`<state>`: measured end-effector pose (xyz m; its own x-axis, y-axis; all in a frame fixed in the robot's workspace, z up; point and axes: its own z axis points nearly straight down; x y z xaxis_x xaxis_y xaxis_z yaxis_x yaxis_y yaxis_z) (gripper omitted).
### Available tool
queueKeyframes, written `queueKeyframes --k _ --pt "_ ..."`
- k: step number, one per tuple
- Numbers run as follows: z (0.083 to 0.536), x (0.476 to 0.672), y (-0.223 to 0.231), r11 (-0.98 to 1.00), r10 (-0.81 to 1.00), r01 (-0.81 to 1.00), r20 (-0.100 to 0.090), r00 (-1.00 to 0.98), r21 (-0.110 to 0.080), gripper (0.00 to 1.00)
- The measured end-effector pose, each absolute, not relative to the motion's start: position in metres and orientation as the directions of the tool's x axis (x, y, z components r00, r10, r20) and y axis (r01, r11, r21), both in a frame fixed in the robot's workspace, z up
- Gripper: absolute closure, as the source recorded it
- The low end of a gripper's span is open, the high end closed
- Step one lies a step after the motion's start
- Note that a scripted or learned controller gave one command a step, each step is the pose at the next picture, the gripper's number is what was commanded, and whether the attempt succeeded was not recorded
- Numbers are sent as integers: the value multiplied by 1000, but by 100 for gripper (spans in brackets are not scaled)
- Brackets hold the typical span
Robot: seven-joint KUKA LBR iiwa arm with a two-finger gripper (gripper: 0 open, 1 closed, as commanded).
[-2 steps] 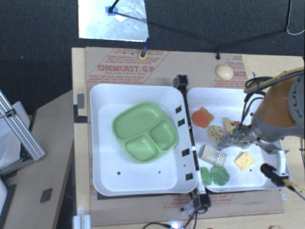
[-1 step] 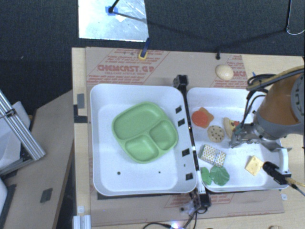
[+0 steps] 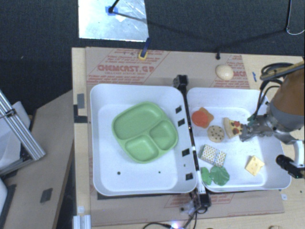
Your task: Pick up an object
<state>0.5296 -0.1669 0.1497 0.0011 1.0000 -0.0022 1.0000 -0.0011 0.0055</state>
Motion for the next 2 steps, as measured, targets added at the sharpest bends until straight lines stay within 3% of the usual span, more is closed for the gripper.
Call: queueKeyframes --k 2 --pt "226 540 -164 5 1000 1000 -2 -5 5 100"
